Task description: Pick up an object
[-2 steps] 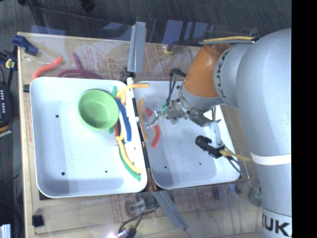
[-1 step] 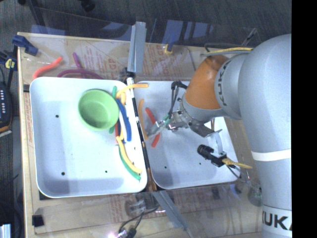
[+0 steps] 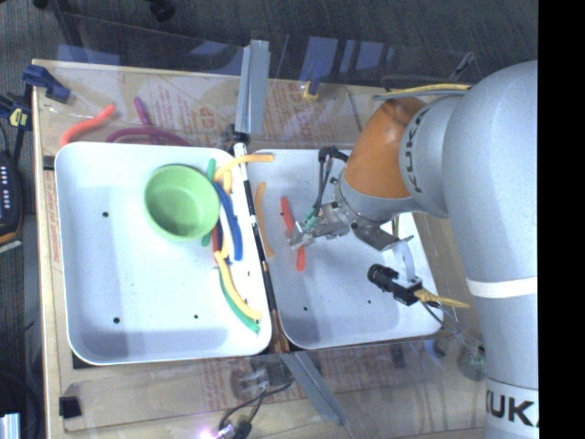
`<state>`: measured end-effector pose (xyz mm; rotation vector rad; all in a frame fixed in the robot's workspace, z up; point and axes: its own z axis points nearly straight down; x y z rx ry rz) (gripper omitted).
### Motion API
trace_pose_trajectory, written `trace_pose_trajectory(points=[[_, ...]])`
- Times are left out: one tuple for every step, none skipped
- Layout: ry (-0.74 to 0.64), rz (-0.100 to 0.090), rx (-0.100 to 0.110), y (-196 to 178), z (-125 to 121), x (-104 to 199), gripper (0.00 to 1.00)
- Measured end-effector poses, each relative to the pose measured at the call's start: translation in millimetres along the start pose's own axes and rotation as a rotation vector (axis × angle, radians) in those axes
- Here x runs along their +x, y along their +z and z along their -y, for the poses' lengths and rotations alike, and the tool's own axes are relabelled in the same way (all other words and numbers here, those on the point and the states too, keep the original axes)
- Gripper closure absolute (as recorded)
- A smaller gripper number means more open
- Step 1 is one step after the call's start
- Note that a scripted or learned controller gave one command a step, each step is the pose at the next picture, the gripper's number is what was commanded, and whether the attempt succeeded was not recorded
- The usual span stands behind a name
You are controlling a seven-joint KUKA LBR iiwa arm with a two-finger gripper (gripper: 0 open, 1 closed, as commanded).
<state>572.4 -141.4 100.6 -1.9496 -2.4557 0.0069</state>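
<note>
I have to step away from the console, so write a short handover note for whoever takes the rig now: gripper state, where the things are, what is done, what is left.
Gripper: low in the right bin, at the red stick near the bin's left side; nothing visibly between its fingers.
Right bin also holds an orange strip by its left wall and a short red piece.
Left bin: green bowl, with yellow, blue and green strips piled along its right wall.
Done: arm has reached into the right bin.
Left: get a confirmed grasp on an object and lift it.
</note>
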Motion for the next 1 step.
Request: trace_pose_trajectory(points=[[-0.136, 0.003, -0.007, -153.7, -13.2, -7.8, 1.00]])
